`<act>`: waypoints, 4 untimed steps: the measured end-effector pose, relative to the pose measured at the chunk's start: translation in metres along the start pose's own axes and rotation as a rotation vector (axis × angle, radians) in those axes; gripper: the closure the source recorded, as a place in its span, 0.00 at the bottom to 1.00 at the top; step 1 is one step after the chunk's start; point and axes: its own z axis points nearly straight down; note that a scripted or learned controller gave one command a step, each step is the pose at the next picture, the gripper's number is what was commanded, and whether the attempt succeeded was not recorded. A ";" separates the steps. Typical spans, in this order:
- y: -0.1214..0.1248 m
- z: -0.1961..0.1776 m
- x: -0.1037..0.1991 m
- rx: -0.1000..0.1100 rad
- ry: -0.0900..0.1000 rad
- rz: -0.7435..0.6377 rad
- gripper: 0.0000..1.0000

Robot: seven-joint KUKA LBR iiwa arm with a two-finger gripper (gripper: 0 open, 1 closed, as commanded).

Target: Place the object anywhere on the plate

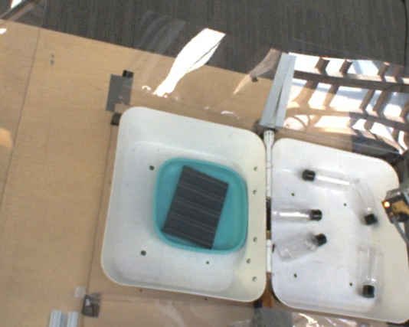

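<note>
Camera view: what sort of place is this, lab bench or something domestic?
Probably a robotics lab test bench. Two shallow white bins sit side by side, the left bin holding a teal plate with a dark ribbed block, the right bin holding clear black-capped vials.

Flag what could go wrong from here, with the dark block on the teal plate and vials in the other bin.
1. The dark ribbed block already covers most of the teal plate, so another object may land on it or slide off the rim.
2. The clear vials in the right bin are see-through and round; a grasp could likely miss or roll them.
</note>
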 end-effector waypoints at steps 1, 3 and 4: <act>0.023 -0.089 -0.011 -0.003 0.002 0.254 0.00; 0.023 -0.088 -0.011 -0.002 0.000 0.254 0.00; 0.023 -0.088 -0.011 -0.002 0.000 0.254 0.00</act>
